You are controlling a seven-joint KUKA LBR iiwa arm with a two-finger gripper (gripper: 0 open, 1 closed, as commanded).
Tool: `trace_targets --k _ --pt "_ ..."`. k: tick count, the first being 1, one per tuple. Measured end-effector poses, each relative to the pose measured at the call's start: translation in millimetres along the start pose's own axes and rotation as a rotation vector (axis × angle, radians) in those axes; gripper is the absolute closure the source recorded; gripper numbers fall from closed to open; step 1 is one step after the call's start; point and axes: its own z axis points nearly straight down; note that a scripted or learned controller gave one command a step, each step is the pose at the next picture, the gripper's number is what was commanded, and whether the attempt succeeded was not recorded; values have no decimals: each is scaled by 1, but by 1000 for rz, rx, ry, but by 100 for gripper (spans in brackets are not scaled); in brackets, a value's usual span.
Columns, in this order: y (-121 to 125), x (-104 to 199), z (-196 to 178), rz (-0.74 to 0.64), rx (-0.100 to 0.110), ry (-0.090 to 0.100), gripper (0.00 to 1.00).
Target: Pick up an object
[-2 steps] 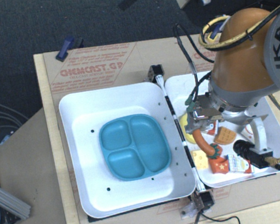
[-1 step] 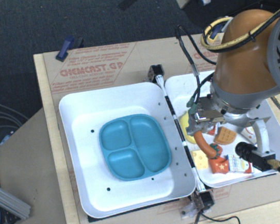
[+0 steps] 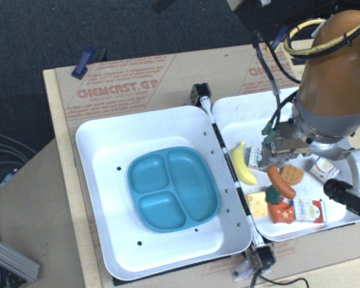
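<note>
The right bin (image 3: pixel 245 107) holds a yellow banana (image 3: pixel 241 164), a red sausage (image 3: pixel 279 182), a round brown cookie (image 3: pixel 292 174), a yellow cheese block (image 3: pixel 257 205), a red strawberry-like piece (image 3: pixel 281 212) and small packets (image 3: pixel 309 210). My gripper (image 3: pixel 276 148) hangs low over the middle of this bin, just above the sausage and to the right of the banana. The arm's bulk covers its fingers from above. Nothing visibly sits between them.
The left bin (image 3: pixel 96 142) holds a blue divided plate (image 3: pixel 172 188). Another small packet (image 3: pixel 323 167) lies at the right of the right bin. A black clamp (image 3: pixel 200 93) sits at the bins' shared far edge, with brown cardboard beyond.
</note>
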Motion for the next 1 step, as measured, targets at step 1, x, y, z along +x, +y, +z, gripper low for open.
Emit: trace_targets --k 1 --pt "-1 7 -3 -2 -3 0 100"
